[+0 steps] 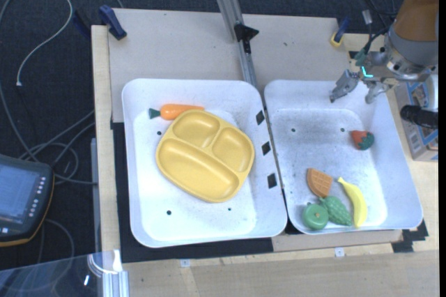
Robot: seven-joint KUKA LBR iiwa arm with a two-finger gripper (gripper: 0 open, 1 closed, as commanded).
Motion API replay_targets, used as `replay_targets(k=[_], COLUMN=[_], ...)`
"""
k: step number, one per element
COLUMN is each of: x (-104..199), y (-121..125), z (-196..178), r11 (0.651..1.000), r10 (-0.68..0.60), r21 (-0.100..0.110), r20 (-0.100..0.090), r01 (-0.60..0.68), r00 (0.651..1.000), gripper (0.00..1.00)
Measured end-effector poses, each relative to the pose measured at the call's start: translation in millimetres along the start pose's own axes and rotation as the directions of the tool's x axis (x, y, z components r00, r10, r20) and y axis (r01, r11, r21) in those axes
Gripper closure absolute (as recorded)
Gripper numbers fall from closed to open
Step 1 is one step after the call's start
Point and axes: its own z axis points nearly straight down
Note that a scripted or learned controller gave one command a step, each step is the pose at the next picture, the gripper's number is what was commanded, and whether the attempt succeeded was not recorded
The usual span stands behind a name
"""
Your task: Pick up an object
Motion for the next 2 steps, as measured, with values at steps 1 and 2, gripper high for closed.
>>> replay_targets(k=[1, 2], x=[-4, -3], y=[7, 6], z=[47, 99], r11=[1.000, 1.000], r10=[0.000, 0.000], r21=[0.003, 0.004], r20=[0.000, -0.001], r01=[0.000, 0.000], r00=[1.000, 1.000], gripper=[0.00, 0.00])
